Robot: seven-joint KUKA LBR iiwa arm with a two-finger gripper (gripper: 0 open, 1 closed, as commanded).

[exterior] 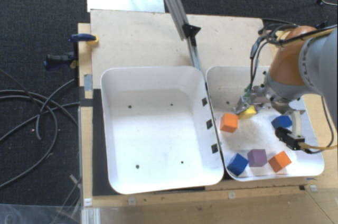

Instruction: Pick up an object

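The gripper (247, 106) hangs low in the right bin (227, 80), its tip down at a yellow block (249, 111). How far the jaws stand apart cannot be told from this slant, nor whether the yellow block sits between them or just touches them. Just left of it lies an orange block (228, 122). To the right, beside the arm (303, 67), a blue block (282, 122) shows partly. Along the bin's near edge lie three more: a blue cube (237, 164), a purple block (257, 157) and an orange cube (279, 161). That makes six blocks here: one yellow, one purple, two orange, two blue. The left bin (113, 128) lies alongside, touching the right one. There are two bins on the bench (137, 38).
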